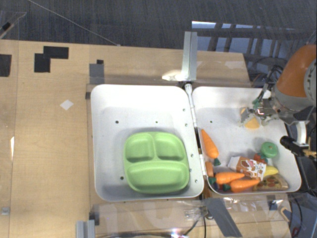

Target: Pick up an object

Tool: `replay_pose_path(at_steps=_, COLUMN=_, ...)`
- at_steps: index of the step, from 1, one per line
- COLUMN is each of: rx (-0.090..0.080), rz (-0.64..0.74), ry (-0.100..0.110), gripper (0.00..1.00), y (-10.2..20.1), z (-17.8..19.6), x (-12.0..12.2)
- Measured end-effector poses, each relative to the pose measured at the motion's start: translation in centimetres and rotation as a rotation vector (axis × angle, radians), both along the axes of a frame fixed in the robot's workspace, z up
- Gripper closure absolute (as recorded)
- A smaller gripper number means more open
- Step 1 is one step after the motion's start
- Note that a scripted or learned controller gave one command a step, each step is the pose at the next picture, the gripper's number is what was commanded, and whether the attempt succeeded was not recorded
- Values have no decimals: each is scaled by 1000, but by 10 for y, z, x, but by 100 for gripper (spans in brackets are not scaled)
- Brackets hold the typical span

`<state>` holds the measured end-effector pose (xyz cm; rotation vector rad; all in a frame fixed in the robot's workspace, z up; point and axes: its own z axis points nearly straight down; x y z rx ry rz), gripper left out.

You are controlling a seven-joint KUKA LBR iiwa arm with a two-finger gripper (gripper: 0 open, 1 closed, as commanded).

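My gripper hangs low in the upper part of the right bin, reaching in from the right. It stands open, with a small yellow object just below and between its fingers; nothing is clearly gripped. Further down in the same bin lie an orange carrot along the left wall, two more carrots at the front, a small orange-and-white box, a green round piece and a yellow piece.
The left bin holds a green divided plate toward its front. A metal divider separates the two bins. The wooden bench stretches to the left. The arm's orange band looms over the right bin's far corner.
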<state>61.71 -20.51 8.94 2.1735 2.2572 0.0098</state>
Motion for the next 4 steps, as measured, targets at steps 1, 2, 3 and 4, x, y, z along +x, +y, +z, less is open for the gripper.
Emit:
replay_pose_path(at_steps=1, rx=8, rz=-9, ry=18, gripper=0, y=4, z=-2, x=52)
replay_pose_path(at_steps=2, rx=0, rz=-19, ry=1, gripper=0, y=1, z=-1, x=13)
replay_pose_path(at_steps=3, rx=0, rz=-16, ry=-11, gripper=100, y=2, z=14, x=17)
replay_pose_path(at_steps=4, rx=0, rz=-16, ry=-11, gripper=0, y=2, z=14, x=17)
